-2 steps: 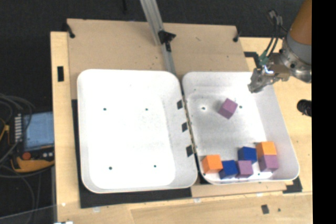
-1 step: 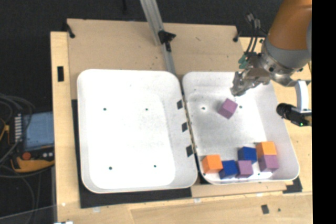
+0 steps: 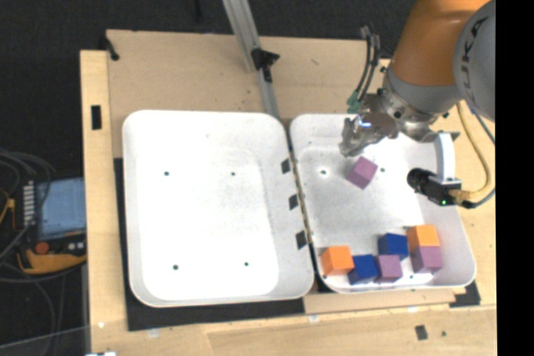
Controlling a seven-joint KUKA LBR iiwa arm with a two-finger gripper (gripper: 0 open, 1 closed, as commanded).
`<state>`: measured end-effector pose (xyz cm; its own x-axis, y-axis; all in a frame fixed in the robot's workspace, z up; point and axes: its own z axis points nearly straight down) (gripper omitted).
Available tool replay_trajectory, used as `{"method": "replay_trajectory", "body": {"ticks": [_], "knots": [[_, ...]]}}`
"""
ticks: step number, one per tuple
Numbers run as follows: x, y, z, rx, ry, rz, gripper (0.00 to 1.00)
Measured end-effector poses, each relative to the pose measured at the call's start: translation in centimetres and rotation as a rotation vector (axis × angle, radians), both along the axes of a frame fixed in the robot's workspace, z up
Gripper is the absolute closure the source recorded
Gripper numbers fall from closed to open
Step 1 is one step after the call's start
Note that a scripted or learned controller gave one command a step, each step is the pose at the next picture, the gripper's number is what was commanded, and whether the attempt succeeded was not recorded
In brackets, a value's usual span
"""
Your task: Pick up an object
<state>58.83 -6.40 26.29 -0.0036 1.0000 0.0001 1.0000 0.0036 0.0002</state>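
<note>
My gripper (image 3: 354, 138) hangs over the upper middle of the right bin (image 3: 324, 198), below the grey and orange arm (image 3: 430, 37). A purple block (image 3: 362, 172) sits tilted just below and to the right of the gripper's tip. Whether it touches the gripper or rests on the bin floor I cannot tell. Along the right bin's front edge lie several more blocks: an orange one (image 3: 337, 259), a blue one (image 3: 364, 268), a purple one (image 3: 390, 267), another blue (image 3: 392, 245), another orange (image 3: 423, 236) and another purple (image 3: 428, 258).
The left bin (image 3: 204, 204) lies beside the right one, joined by dark clips along the shared edge. A slanted metal pole (image 3: 238, 4) rises behind the bins. A black fitting (image 3: 428, 183) with cables hangs at the right bin's right side.
</note>
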Motion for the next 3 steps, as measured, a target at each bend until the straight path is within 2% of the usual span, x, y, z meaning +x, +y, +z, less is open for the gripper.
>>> {"method": "replay_trajectory", "body": {"ticks": [1, 2, 3], "knots": [[1.7, 4.6, 0.0, 0.0, -0.002, 0.003, 1.0], [3.2, 9.7, -1.8, 0.0, -0.001, 0.003, 1.0], [3.2, 15.2, -3.3, 0.0, 0.002, 0.003, 1.0]]}}
